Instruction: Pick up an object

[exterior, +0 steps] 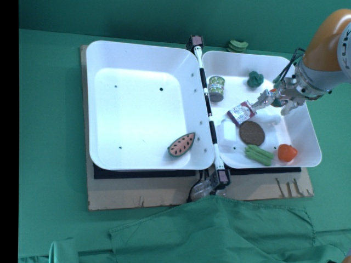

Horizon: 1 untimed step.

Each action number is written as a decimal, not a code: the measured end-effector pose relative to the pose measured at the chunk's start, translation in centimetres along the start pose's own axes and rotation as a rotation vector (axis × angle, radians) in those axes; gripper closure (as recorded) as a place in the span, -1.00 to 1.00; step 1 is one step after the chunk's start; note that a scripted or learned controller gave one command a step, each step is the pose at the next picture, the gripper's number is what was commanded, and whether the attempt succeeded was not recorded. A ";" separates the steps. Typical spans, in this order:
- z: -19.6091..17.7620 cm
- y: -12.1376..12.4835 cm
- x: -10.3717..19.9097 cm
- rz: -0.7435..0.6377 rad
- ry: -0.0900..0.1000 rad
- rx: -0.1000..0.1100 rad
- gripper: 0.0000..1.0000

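Note:
My gripper (272, 106) hangs over the middle of the right bin (310, 133), fingers spread apart with nothing between them. Its left fingertip (256, 102) is right beside a red and white packet (239, 113); I cannot tell if they touch. Below the packet lie a brown round disc (252, 132) and a white object (227, 131). A green bundle (259, 154) and an orange-red pepper (286, 153) rest by the front wall. A green-labelled can (216, 87) and a broccoli piece (254, 79) stand further back. A watermelon slice (181, 144) lies in the left bin (109, 59).
A black-and-white divider bar (207, 106) runs between the two bins. A small green object (238, 46) lies on the bench behind the right bin. Green cloth (219, 229) is bunched at the front. The arm covers the right bin's far right corner.

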<state>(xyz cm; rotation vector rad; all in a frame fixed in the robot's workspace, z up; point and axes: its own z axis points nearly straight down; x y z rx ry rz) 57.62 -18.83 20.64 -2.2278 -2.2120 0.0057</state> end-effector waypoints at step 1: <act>1.4 -4.1 0.9 -0.005 -0.006 -0.025 -1.00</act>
